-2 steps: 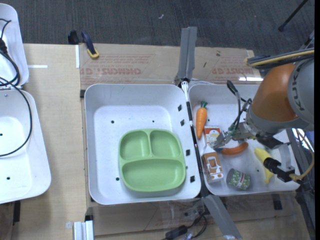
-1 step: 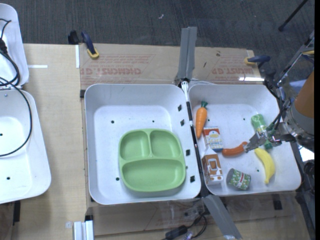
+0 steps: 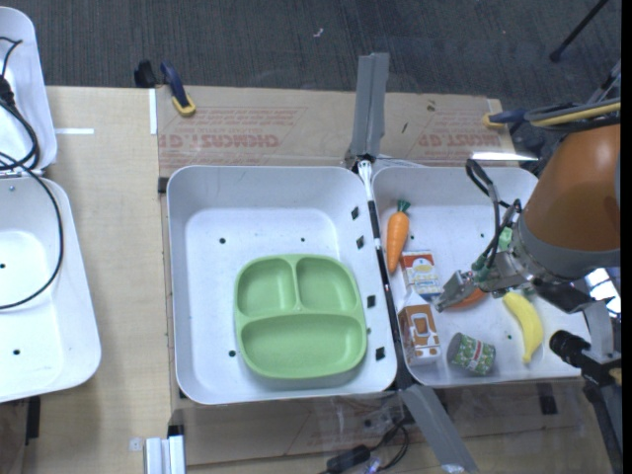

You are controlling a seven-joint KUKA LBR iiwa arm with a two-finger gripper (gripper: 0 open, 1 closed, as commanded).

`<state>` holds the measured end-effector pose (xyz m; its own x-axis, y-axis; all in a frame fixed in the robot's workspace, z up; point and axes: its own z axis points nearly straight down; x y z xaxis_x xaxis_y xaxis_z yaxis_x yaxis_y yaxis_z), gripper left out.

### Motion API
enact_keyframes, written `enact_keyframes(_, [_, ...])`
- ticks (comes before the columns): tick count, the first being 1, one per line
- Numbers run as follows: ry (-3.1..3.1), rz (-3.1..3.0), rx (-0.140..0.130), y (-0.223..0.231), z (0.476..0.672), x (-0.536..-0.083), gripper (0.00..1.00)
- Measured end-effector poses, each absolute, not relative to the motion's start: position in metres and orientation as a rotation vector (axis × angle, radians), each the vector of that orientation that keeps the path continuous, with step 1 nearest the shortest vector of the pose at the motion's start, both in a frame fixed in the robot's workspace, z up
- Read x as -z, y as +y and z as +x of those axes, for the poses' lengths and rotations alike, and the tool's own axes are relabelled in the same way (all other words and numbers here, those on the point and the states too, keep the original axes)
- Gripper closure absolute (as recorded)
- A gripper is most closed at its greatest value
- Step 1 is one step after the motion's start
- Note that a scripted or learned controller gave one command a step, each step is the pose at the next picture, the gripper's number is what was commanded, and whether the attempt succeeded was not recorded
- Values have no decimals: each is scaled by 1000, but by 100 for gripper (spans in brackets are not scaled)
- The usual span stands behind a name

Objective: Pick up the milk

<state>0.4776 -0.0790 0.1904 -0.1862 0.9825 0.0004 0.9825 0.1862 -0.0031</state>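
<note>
Gripper (image 3: pixel 456 292) low; arm (image 3: pixel 578 200) rightward

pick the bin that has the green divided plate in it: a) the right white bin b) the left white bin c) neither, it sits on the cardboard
b, since the green divided plate lies flat on the floor of the left white bin, while the right white bin holds the carrot, the cartons, the can and the banana instead.

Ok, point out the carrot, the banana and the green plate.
carrot (image 3: pixel 396 235): camera view, middle of its orange body.
banana (image 3: pixel 525 326): camera view, middle of its curve.
green plate (image 3: pixel 296 349): camera view, floor of its large compartment.
</note>
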Motion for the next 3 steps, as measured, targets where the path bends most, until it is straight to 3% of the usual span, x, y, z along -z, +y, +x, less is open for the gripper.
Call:
enact_keyframes(1, [-2360, -2072, -4, 9, 487, -191, 0])
enact_keyframes(2, [-2357, -2075, -6, 7, 487, -199, 100])
enact_keyframes(3, [-2356, -2076, -6, 7, 487, -199, 0])
